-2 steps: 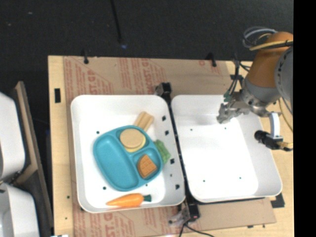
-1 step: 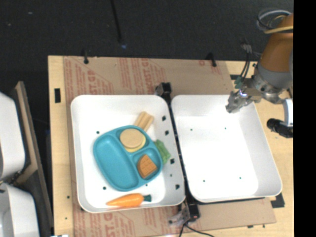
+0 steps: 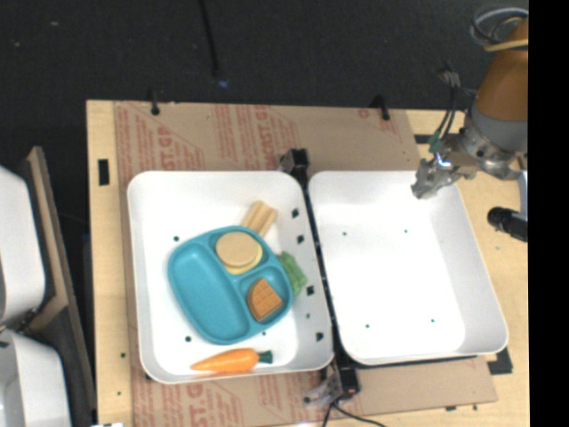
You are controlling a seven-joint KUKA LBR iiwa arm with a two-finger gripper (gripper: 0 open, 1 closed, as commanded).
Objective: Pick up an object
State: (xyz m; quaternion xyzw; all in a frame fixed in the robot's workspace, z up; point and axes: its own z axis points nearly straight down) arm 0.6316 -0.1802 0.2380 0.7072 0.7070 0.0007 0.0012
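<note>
Dark floor surrounds our desk [image 3: 178, 140]. We have picked nothing yet: our end effector [image 3: 427, 185], grip unclear, hovers far from the carrot [image 3: 233, 360].

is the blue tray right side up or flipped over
Right side up: the blue plastic divided tray shows its open compartments, holding a round tan biscuit and a brown waffle piece.

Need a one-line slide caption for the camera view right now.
Gripper over right bin's far edge; blue tray and carrot in left bin.
</note>
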